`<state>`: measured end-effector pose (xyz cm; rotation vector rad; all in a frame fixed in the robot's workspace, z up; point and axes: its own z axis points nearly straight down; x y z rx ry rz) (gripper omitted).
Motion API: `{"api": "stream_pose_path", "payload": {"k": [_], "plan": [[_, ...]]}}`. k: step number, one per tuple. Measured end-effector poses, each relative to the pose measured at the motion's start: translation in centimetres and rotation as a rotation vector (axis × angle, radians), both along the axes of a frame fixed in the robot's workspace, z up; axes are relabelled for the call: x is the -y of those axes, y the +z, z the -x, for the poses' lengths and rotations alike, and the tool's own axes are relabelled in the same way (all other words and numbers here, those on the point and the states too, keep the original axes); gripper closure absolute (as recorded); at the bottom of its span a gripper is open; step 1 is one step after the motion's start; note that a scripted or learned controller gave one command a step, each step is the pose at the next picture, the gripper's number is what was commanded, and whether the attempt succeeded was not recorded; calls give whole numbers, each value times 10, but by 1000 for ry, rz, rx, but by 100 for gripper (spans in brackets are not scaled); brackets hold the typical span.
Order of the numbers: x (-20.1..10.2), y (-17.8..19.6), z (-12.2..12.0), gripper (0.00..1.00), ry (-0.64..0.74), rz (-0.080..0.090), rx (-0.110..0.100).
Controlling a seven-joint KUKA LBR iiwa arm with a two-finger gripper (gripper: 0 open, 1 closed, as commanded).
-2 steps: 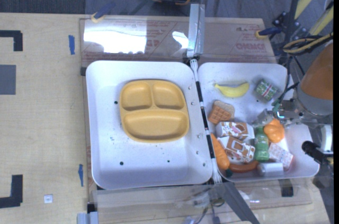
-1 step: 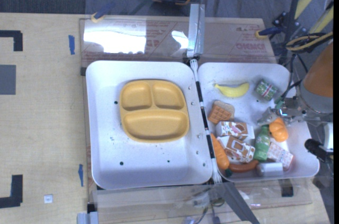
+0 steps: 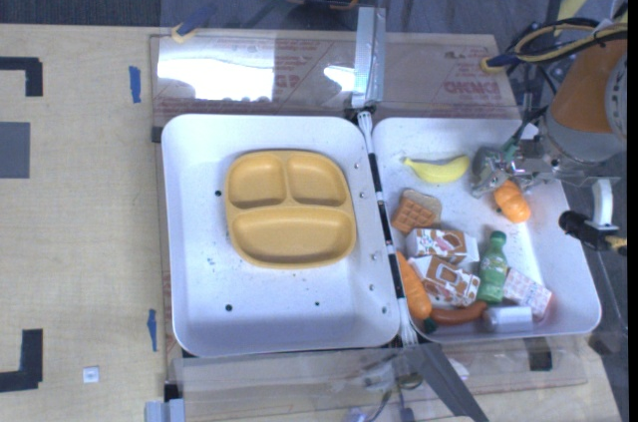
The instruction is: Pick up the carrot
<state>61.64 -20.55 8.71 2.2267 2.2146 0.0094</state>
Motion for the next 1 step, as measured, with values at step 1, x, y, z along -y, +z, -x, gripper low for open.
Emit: {"api": "stream_pose_path", "payload": {"k": [1], "plan": [[10, -2, -44, 100, 323, -10, -39]]}}
